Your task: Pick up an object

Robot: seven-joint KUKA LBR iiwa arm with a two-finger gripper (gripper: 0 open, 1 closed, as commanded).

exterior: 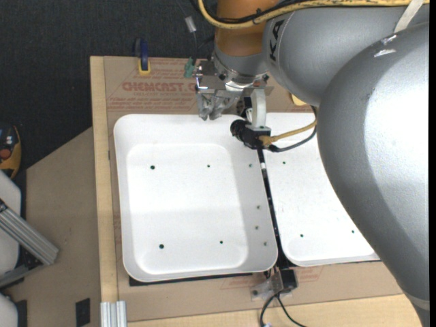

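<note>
Camera view has the gripper (212,109) hanging over the far edge of the left bin (136,182), can't tell how the jaws stand, and I can't spot any object, so nothing looks picked yet.

two shallow white bins sit side by side on a brown board: the left bin (187,203) and the right bin (320,210). a blue clamp (142,53) grips the board (109,182) at its far edge.

Dark floor (61,33); brown bench (105,182).
</note>
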